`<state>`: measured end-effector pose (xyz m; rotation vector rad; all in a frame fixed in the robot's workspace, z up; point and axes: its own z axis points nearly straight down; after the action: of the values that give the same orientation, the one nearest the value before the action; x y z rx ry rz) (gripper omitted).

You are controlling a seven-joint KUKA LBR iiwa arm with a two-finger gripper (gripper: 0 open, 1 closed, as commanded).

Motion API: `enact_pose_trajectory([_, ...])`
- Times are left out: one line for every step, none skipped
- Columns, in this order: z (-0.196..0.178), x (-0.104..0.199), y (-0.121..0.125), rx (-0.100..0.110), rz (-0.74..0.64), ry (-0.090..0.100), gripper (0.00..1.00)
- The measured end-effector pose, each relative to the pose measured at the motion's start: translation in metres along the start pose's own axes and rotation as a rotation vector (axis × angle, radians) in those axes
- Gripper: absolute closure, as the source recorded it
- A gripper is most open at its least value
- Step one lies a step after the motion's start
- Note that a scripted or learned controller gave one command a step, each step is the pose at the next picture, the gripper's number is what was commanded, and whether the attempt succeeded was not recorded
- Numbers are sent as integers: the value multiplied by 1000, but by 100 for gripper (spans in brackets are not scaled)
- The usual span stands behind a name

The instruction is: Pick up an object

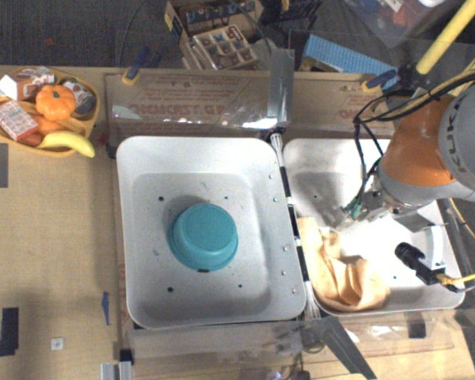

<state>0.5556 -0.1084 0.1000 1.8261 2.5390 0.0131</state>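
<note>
The gripper hung low in the right bin, just above the crumpled tan cloth at that bin's near left; finger state could not be told, and a clean grasp likely required descending squarely onto a raised fold.

**Robot arm reaching into the right of two white bins**

A teal bowl sits upside down in the left bin. In the right bin, a crumpled tan cloth lies at the near left corner. The end effector hangs just above the cloth. A basket of toy fruit rests on the surface, far left.
</note>
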Motion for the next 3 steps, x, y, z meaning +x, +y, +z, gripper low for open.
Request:
enact_pose_trajectory([0,0,0,0,0,0,0])
enact_pose_trajectory([9,21,-37,3,-27,2,0])
enact_pose_trajectory([9,21,-37,3,-27,3,0])
